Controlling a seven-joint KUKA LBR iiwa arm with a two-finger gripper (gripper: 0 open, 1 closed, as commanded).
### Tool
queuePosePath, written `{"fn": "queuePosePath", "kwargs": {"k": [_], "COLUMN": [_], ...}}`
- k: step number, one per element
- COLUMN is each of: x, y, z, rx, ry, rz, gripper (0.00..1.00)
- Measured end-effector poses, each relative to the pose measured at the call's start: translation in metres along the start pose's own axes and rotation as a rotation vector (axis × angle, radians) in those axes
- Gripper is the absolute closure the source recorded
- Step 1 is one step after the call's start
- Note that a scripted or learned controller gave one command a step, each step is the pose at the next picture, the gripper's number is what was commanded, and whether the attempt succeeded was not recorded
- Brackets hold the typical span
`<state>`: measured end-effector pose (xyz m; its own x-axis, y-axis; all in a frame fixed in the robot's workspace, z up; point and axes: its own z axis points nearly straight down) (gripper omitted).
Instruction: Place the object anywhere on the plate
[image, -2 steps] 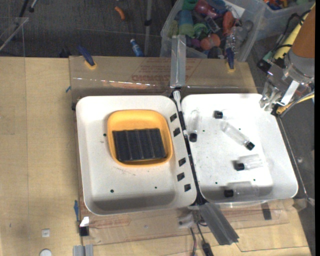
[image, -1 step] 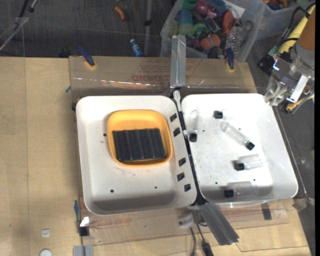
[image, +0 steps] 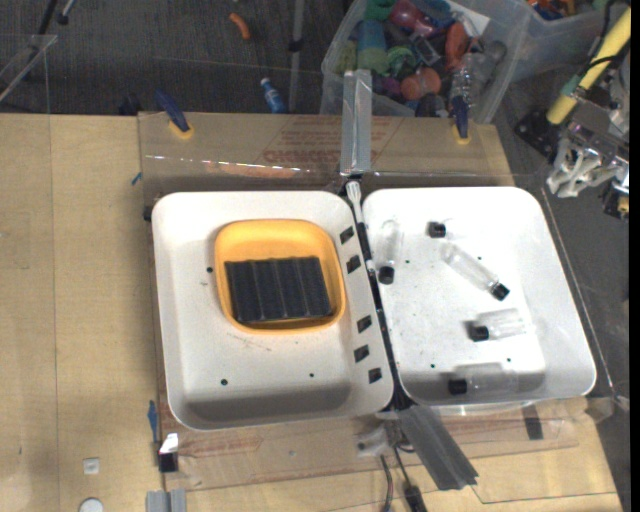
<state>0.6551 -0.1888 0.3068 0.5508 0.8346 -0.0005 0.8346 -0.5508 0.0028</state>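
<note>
An orange-yellow plate (image: 228, 248) with rounded corners lies in the left white bin (image: 190, 370). A dark, ridged rectangular object (image: 278, 288) rests flat on the plate and covers most of its floor. My gripper (image: 578, 166) appears as pale metal parts past the right bin's far right corner, outside both bins and well away from the plate. It is too small and cluttered to read.
The right white bin (image: 560, 350) holds several clear vials with black caps, among them one lying slantwise (image: 476, 270) and one near the front (image: 497, 327). A divider with black clips (image: 360, 300) separates the bins. A tub of colourful toys (image: 420, 45) stands behind.
</note>
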Motion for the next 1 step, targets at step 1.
{"fn": "queuePosePath", "kwargs": {"k": [1], "x": [-0.0148], "y": [0.0246], "z": [-0.0465], "rx": [-0.001], "ry": [0.0], "rz": [-0.14], "gripper": [1.0]}}
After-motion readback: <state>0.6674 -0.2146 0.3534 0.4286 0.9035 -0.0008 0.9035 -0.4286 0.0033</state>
